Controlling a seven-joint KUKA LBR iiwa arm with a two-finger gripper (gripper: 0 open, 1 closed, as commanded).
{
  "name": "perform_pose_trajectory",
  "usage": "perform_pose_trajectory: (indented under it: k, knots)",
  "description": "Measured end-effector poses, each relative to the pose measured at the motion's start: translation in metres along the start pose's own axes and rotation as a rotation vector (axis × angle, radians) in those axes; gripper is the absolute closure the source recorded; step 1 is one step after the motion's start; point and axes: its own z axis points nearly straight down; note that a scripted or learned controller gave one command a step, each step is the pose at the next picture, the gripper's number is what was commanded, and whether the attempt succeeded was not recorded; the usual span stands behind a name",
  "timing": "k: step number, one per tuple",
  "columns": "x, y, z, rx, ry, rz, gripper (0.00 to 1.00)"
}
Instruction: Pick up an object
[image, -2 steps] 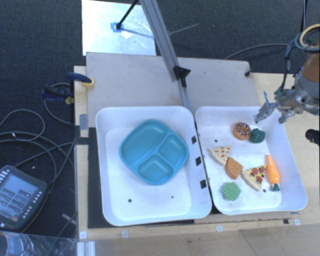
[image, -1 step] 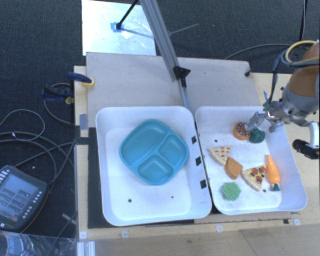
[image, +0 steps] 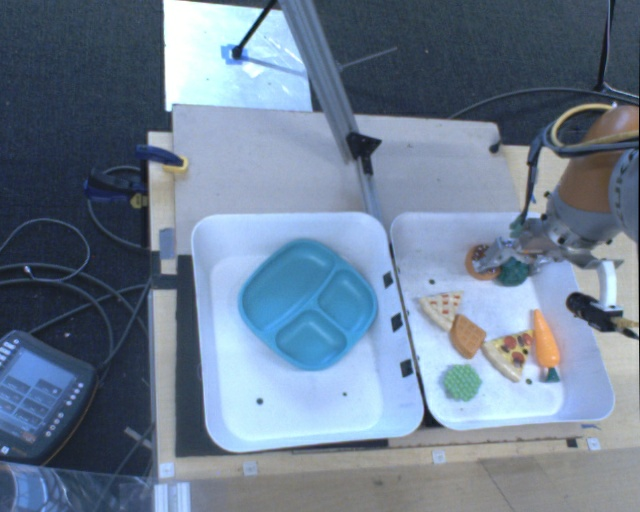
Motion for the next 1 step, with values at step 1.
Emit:
perform_pose_trajectory:
  k: [1]
  knots:
    - [-0.0009,0.0024,-0.0156,-0.008,-0.004,-0.002,1.00]
